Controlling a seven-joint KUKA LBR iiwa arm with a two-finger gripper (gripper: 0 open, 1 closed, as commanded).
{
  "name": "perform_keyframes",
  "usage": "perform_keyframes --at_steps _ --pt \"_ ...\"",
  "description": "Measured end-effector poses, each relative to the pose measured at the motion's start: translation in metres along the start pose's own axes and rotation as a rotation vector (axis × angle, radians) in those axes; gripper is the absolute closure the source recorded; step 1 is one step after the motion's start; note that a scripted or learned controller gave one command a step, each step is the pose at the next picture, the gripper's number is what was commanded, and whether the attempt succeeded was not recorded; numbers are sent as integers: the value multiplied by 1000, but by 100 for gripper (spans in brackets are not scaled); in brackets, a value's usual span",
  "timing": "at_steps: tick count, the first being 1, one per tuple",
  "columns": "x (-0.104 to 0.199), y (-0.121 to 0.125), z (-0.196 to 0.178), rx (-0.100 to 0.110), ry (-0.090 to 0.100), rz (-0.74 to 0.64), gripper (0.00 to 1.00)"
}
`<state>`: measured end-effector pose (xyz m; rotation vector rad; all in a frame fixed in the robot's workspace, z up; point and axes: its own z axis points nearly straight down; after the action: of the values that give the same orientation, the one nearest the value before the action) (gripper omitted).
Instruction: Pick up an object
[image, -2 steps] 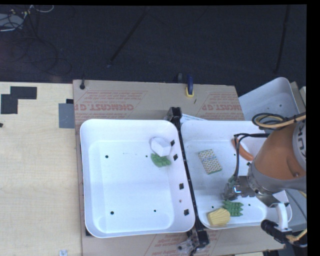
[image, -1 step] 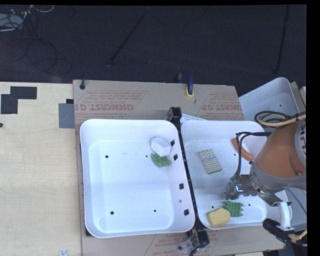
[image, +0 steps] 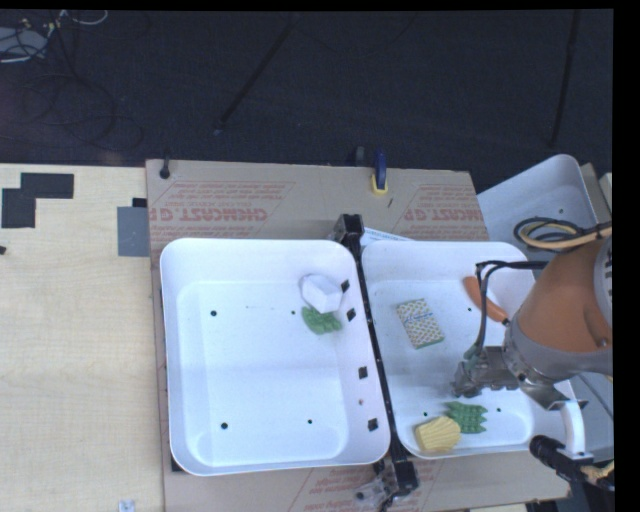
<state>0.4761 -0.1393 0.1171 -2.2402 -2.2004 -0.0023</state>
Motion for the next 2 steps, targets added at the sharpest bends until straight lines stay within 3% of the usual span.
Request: perform_keyframes --at_steps 1,2 --pt "-1 0 -9 1 0 6 100" --pt "73 0 -149 -9 -1 -27 100"
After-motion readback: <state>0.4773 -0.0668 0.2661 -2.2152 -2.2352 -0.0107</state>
